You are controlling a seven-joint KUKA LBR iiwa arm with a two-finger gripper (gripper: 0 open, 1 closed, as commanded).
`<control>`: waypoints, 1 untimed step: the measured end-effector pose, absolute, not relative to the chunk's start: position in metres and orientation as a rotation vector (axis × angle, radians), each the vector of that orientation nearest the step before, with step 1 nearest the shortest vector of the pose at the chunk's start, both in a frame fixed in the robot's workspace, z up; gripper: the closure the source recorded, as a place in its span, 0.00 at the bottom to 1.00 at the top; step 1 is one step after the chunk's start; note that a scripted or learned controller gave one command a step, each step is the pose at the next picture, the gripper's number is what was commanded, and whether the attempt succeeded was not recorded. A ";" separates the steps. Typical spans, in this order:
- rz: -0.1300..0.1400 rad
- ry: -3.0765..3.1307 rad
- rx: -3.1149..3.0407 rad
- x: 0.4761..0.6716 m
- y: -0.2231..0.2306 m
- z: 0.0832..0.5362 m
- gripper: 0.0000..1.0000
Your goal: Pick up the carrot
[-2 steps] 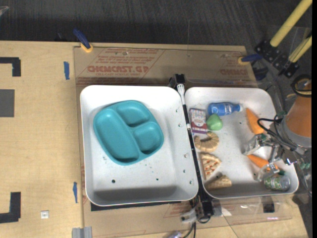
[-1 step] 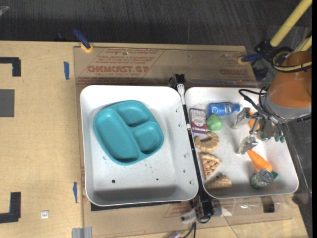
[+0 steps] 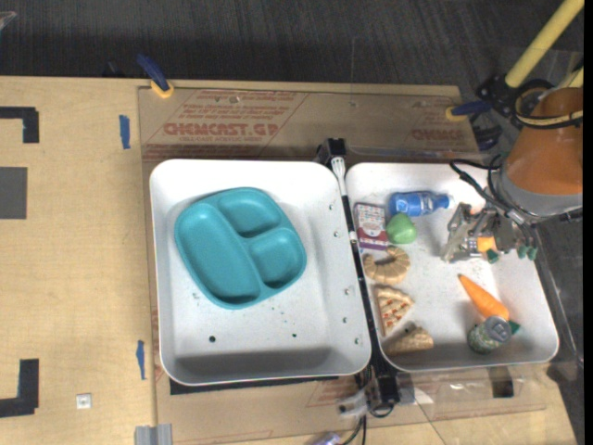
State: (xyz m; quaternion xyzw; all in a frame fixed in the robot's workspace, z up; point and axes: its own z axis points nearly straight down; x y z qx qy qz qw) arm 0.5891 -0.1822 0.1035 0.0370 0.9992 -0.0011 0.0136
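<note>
carrot (image 3: 483, 296) tapered, smooth orange | hand (image 3: 460, 239) metal, above it | grip state: cannot tell

Glossy white plastic bins (image 3: 176, 276)

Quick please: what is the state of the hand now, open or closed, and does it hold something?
Hand: open, holding nothing, in the right bin, above and apart from the carrot.

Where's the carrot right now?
The orange carrot lies in the right white bin, toward its lower right corner, just above a grey-green round object, below the gripper.
</note>
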 end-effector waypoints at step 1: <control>-0.003 3.114 0.115 0.589 -0.182 0.102 0.00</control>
